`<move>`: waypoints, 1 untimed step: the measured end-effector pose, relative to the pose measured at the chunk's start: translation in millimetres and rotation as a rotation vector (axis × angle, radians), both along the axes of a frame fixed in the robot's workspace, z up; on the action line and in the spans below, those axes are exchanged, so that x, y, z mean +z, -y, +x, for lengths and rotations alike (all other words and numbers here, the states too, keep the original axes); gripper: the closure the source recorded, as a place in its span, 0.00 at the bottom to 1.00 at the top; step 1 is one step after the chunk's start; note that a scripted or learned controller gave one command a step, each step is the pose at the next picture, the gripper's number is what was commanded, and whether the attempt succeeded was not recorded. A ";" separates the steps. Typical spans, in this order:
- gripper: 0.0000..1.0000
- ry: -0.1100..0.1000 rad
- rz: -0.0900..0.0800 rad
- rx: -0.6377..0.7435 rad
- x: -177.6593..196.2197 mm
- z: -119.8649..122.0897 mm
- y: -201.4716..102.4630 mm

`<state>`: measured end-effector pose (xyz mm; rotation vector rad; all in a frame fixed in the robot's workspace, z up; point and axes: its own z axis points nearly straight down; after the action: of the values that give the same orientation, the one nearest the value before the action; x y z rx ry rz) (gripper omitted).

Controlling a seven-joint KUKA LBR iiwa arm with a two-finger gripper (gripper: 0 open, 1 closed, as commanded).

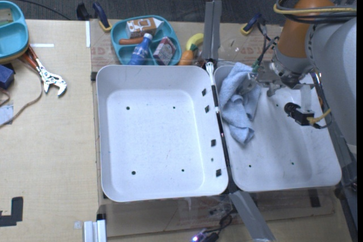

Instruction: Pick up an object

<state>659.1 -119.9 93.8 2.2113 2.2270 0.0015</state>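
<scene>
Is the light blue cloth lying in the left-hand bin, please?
No, the light blue cloth lies crumpled in the right bin, against its left wall, beside the left bin.

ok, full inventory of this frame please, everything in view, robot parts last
bins: 2, white, side by side on the bench
cloth: 1, light blue, crumpled, far-left corner of the right bin
divided tray: 1, teal, behind the left bin, holding small toy items including a blue bottle
banana: 1, yellow, right of that tray
wrench: 1, silver, on the bench at left
second tray: 1, teal, at the left edge
arm: 1, grey with orange band, over the right bin
gripper: 1, at the cloth's right edge
</scene>
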 end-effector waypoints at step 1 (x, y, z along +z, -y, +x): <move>0.00 -0.002 0.001 0.078 0.3 0.3 86.7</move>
<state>659.5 -206.6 94.1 2.1249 2.3132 0.0005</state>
